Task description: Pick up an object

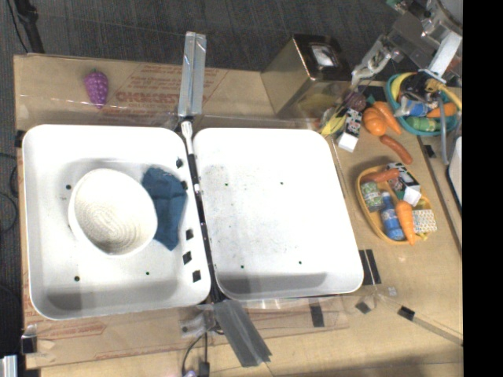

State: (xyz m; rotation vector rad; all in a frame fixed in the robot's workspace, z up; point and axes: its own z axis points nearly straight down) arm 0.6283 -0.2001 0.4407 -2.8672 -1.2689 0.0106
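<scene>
In the left bin [47, 289] lies a white round woven object [114, 210], domed like a hat. A crumpled dark blue cloth [167, 204] rests against its right side. The right bin [275, 210] stands beside the left one. The arm, with its orange band at the frame's top corner, sits at the upper right, outside both bins. Its gripper [376, 57] hangs over the bench behind the right bin, far from the white object and the cloth. Nothing shows between its fingers.
A brown box [310, 69] stands behind the right bin. Loose toys [409, 108] and a yellow basket [393, 203] of small items lie to the bins' right. A purple grape toy [97, 87] rests on the bench at the back left. A metal bar [192, 73] rises between the bins.
</scene>
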